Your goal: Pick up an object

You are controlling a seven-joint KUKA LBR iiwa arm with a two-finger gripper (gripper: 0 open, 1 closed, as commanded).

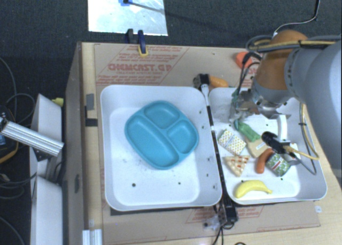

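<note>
My gripper (238, 112) reaches down into the upper left part of the right bin (312, 185), with the grey arm and its orange band above it. Just below it lies a green oblong object (247, 131). Further down are a checkered white and yellow piece (231, 141), a tan block (256, 147), a pizza slice (236, 163), a red sausage (262, 160), a green can (277, 165) and a yellow banana (253, 188). Nothing shows between the fingers.
The left bin (115, 185) holds a blue divided plate (161, 133). An orange object (219, 82) lies just beyond the right bin's far rim, and another orange piece (241, 56) sits further back on the bench.
</note>
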